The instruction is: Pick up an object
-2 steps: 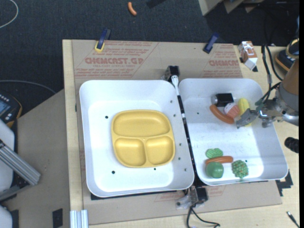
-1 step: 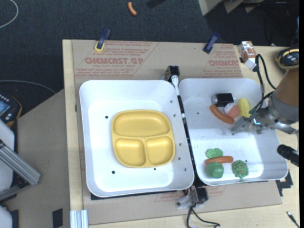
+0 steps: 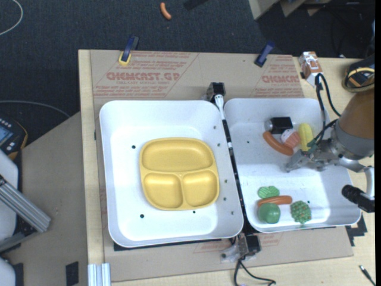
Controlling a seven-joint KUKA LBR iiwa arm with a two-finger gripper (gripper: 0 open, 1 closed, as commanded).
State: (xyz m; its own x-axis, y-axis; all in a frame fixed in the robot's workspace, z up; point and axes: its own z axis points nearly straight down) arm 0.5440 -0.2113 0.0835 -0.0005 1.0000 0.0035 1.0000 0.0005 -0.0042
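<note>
My gripper [image 3: 300,159] hangs low in the right bin [image 3: 250,115], just below a cluster of toy foods. That cluster holds a small black block [image 3: 280,124], an orange-red sausage [image 3: 277,143], a pinkish piece [image 3: 292,139] and a yellow piece [image 3: 306,135]. The gripper's tip lies close to the lower ends of the sausage and the yellow piece. Nothing visibly hangs from it. Near the bin's front lie a green leafy piece [image 3: 268,191], an orange-red stick [image 3: 275,200], a round green piece [image 3: 269,213] and a green broccoli-like piece [image 3: 300,211].
The left bin [image 3: 119,159] holds a yellow divided plate [image 3: 178,173]. The grey arm with its orange band [image 3: 360,124] reaches in over the right bin's right wall. A black cable [image 3: 322,100] runs down toward the wrist. Clamps hold the bins between them.
</note>
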